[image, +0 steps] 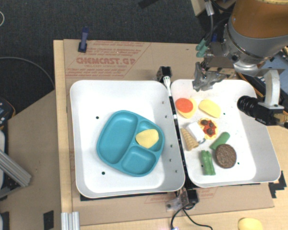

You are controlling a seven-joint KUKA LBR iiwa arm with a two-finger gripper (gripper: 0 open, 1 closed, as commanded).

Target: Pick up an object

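While the gripper (203, 82) hangs over the top edge of the right bin (266, 147), in the upper right of the frame, nothing sits between its fingers that I can see, and I cannot tell if they are wide or narrow, because they look like one dark grey lump from up here. So the pick is not done yet. I think the job is at its start: the arm is above the toys, and it must go down, close on one, and lift it. Just below the gripper lies an orange disc (185, 105), and beside it, a bit to the right, a yellow piece (210, 108). These two are the nearest, so one of them is my guess for the thing to grab. The disc is round, so it points no way at all. The yellow piece is longer than it is wide, and its long side runs from upper left to lower right. Lower down in the same bin are a cone (187, 137), a white block (196, 130), a red and black bit (209, 127), a green stick (207, 162) that points up and down the frame, and a brown cookie (225, 155). In the left bin (81, 128) sits a blue tray (120, 143) with a yellow lump (147, 138) in its upper right pocket.
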